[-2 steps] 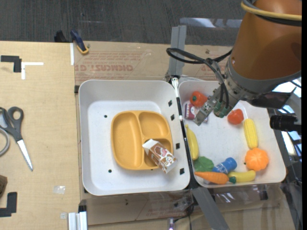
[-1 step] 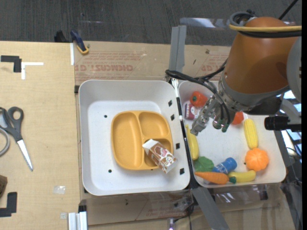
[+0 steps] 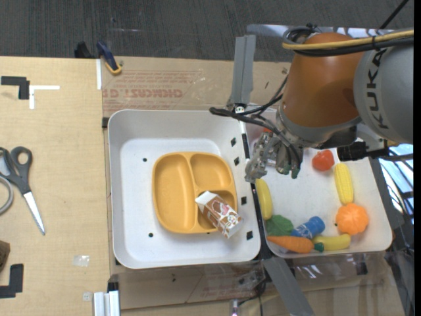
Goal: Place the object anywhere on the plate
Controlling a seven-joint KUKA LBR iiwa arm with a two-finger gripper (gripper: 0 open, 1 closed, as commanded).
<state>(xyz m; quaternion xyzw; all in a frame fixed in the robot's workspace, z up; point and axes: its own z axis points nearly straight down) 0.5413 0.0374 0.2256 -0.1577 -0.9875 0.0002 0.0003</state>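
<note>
Gripper (image 3: 273,158) hangs mid-frame over the bin divider, can't tell its finger state or any load; small carton (image 3: 220,213) already lies on the yellow plate (image 3: 172,188), so keep any release well inside the rim.

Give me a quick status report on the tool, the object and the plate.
Tool above the seam between bins, nothing seen between its fingers. Small carton lying on yellow plate, lower right section, overhanging the rim. Toy produce in right bin; nothing blocking.
</note>
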